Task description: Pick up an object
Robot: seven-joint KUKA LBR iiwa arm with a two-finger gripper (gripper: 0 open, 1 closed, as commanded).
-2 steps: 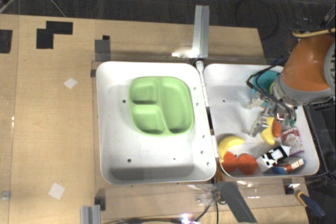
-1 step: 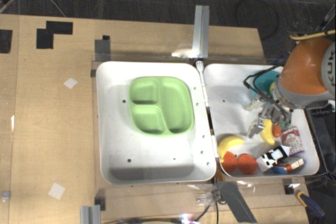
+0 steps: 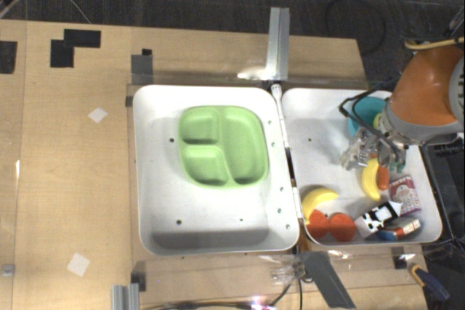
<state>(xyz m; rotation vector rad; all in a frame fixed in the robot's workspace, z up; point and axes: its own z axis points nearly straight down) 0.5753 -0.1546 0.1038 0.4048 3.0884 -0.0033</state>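
A single fixed camera looks steeply down, slightly slanted, from well above the pale wooden surface (image 3: 65, 178). Two shallow white plastic bins (image 3: 156, 156) sit centre to 3 o'clock; dark carpet spans 12 o'clock.

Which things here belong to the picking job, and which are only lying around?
For the job:
gripper
right bin
banana
yellow fruit
red fruit
black-and-white toy
packet
teal thing

Lying about:
left bin
green tray
bench
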